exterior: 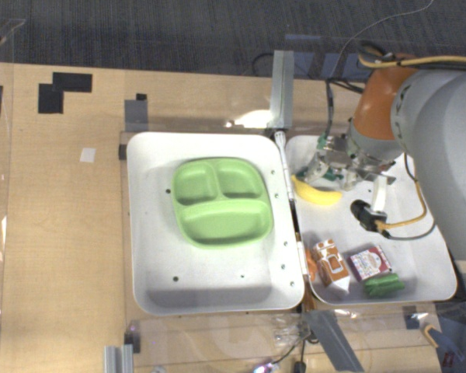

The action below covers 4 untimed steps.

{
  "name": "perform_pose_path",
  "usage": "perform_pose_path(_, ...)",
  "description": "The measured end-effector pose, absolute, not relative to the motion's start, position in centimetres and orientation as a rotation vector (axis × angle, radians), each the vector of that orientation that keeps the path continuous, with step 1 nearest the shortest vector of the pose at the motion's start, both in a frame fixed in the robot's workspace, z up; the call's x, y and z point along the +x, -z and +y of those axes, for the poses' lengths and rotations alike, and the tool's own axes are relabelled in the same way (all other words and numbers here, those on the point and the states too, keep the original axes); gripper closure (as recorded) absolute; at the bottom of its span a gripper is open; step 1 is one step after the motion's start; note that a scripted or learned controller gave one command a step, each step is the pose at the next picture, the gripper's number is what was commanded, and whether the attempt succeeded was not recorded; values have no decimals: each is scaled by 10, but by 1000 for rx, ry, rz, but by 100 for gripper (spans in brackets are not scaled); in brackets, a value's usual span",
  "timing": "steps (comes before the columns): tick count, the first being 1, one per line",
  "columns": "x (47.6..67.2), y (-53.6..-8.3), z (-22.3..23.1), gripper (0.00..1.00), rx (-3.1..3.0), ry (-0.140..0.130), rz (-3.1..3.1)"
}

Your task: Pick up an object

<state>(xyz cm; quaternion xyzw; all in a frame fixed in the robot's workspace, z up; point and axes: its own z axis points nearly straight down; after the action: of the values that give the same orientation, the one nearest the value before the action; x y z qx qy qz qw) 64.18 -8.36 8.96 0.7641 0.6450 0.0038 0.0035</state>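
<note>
In the camera view, the grey arm [443, 138] comes in from the right of the frame and bends down over the upper part of the right bin [408, 243], its orange band [377, 103] just above the wrist. The pincer [332, 172] hangs low over the bin's upper left corner. From this slanted angle I cannot tell whether it is spread or pressed together, as its tip merges with the metal parts around it. Nothing can be seen pinched in it. Right below and to its left lies the banana [317, 195], flat on the bin floor with one end close to the wall that divides the two bins. Judging by how closely the pincer sits over it, the banana looks like the thing meant to be picked up. It lies apart from the other objects, which makes it a likely choice, but the nearby dividing wall may leave little room on that side. Along the lower edge of the same bin there is a brown snack packet [328, 261] near the lower left corner, a red and white box [370, 263] just beside it, and a small green object [384, 286] touching or nearly touching the box. All three are well apart from the banana and do not block a descent. The left bin [151, 208] holds a green divided plate [221, 200] lying flat near its middle, away from the work. The pale counter [54, 224] stretches off to the left of the frame.
</note>
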Motion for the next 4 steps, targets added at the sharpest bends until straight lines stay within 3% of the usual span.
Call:
perform_pose_path(1,668,-185,-61,0,2298,-5,2137)
perform_pose_path(2,670,-104,-82,0,2192,-3,2248)
perform_pose_path(3,630,-91,-92,0,1898,-15,2488)
perform_pose_path(4,672,-89,-104,0,1922,-8,2482)
